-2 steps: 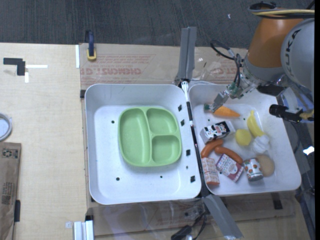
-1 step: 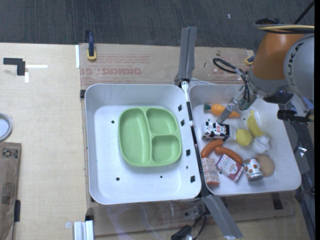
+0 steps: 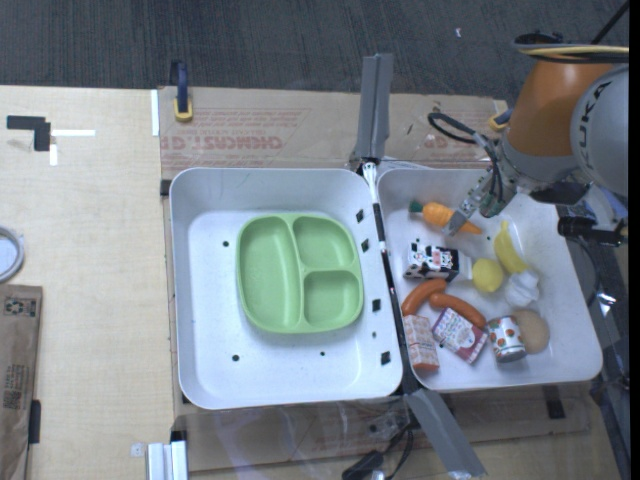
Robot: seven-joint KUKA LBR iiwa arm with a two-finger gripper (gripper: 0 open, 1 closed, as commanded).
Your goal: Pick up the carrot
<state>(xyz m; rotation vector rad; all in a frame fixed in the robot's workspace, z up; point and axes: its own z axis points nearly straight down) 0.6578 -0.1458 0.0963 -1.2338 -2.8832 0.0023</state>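
The carrot (image 3: 438, 214), orange with a small green top at its left end, lies in the upper left part of the right bin (image 3: 575, 368). My gripper (image 3: 470, 215) reaches down from the grey and orange arm (image 3: 560, 118) at the upper right. Its tip is at the carrot's right end, touching or just over it, and it hides that end of the carrot.
The right bin also holds a black-and-white carton (image 3: 432, 261), yellow fruits (image 3: 488, 275), sausages (image 3: 445, 298), a can (image 3: 508, 338) and small packets (image 3: 458, 333). The left bin (image 3: 200, 268) holds a green divided plate (image 3: 299, 272). A grey divider bar (image 3: 374, 108) stands between the bins.
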